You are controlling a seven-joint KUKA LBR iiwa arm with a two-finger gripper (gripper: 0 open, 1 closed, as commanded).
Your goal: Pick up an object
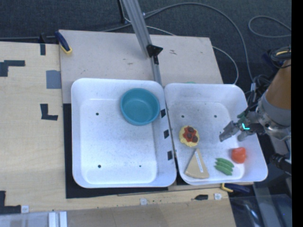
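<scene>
The gripper [234, 132] hangs over the right side of the right bin [236, 94], its dark fingers [226, 133] pointing left and down, slightly spread with nothing between them. Just below it and a little to the right lies a small red-orange lump [239, 154], rounded, near the bin's right wall, apart from the fingers. Beside that, to the left, is a green pod [224, 166]. Further left lies a tan wedge [197, 166], and above it a yellow tart [189, 136] with a dark red top, well left of the gripper. The left bin [94, 141] holds a blue bowl [139, 106] at its upper right
</scene>
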